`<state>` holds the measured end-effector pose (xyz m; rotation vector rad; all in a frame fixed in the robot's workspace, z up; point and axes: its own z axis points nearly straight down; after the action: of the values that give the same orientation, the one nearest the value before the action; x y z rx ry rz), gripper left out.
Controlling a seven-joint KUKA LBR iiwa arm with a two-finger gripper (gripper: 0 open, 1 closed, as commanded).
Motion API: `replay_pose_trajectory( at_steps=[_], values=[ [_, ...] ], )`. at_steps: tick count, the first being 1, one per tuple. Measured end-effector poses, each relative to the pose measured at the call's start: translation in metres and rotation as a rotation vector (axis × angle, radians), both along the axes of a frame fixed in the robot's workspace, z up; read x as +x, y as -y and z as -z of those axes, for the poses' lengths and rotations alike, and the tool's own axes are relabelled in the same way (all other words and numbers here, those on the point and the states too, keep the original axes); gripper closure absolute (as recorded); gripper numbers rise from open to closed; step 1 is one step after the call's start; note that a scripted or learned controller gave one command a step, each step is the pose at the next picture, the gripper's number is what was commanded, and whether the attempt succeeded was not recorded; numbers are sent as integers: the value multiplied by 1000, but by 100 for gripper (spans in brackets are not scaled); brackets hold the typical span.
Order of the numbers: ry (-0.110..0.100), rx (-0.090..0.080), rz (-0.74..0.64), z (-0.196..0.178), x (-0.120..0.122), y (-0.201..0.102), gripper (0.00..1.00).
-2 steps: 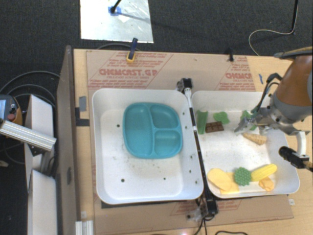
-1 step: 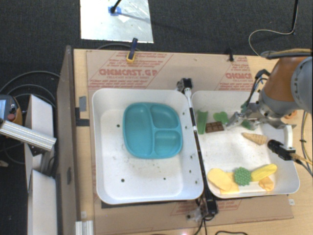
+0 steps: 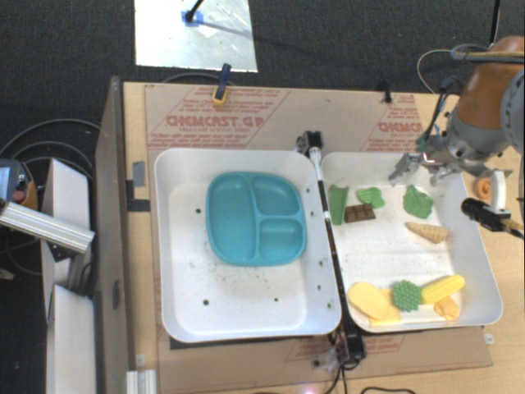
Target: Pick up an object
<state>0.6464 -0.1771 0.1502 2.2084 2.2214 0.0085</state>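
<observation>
Bench [image 3: 246, 109]: brown board with red lettering, carries both bins side by side, board margin showing at the back and front edges.

Left bin [image 3: 184, 302]: white, shallow. Holds one teal divided plate [image 3: 254, 218], sitting toward the back centre. Wide bare floor in front of the plate and along the left wall; tighter on the right, where the plate nears the shared wall.

Right bin [image 3: 472, 257]: white, all small items in here. Middle of the floor is bare; items cluster along the back and the front.

Arm [image 3: 492, 89]: grey with orange band, comes in from the right, over the bin's back right corner.

Gripper [image 3: 425, 166]: above the back rim of the right bin, above the floor, nothing between the fingers. Fingers look spread apart, so open.

Items, right bin:
- yellow flat piece [image 3: 369, 300], front left, touching the green bumpy round piece [image 3: 405, 295]
- yellow corn cob [image 3: 443, 288], just right of the bumpy piece, with an orange piece [image 3: 447, 307] at the front wall
- green leafy piece [image 3: 417, 203], back right, nearest the gripper
- tan cone [image 3: 428, 232], just in front of that leaf
- green strip [image 3: 337, 204], against the shared wall
- brown chocolate bar [image 3: 359, 213], beside the strip
- small green piece [image 3: 370, 195], just behind the bar
</observation>
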Motion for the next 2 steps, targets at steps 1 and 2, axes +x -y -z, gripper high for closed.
replay_pose_trajectory(
  at_steps=[1, 2],
  values=[
    [-12, 2, 8, 31, -35, 30, 0],
    [-11, 3, 5, 56, -47, 25, 0]
  ],
)
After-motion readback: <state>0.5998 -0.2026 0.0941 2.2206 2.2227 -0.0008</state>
